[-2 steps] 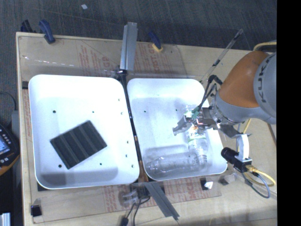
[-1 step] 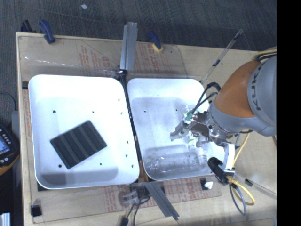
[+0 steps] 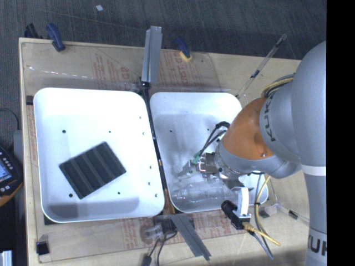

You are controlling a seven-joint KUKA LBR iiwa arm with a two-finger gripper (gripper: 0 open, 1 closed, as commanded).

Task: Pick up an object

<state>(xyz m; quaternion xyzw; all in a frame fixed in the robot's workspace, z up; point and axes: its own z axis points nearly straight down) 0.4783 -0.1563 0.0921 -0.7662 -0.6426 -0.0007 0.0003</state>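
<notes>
Farthest left, on the counter (image 3: 33, 65), sits the left bin (image 3: 50, 101), and in it a dark ribbed slab (image 3: 92, 169) lies flat and tilted, well apart from me and out of play for now. Next comes the dark divider (image 3: 154, 143) where the two bins meet, and then the right bin (image 3: 177, 107), where my work is. Near its front wall I make out a clear, bottle-like object (image 3: 197, 194) lying on its side, pale against the white floor and hard to trace at the edges; this is the thing I judge I am going for. My pincer (image 3: 195, 166) hangs just above and behind it, low in the bin, with my orange band (image 3: 248, 134) and grey arm (image 3: 299, 110) crowding in from the right. Whether my pincer is apart or together I cannot tell, since the wrist and its cables hide it. The risks as I see them: the clear object is round and slick, so it may roll or squirt away toward the front wall when I close on it, leaving me shut on nothing. It lies close to that wall, so a descent slightly off could strike the rim or jam against the bin floor. Its transparency may also mean my aim sits beside it rather than over it, and the loose cables by my wrist could snag
</notes>
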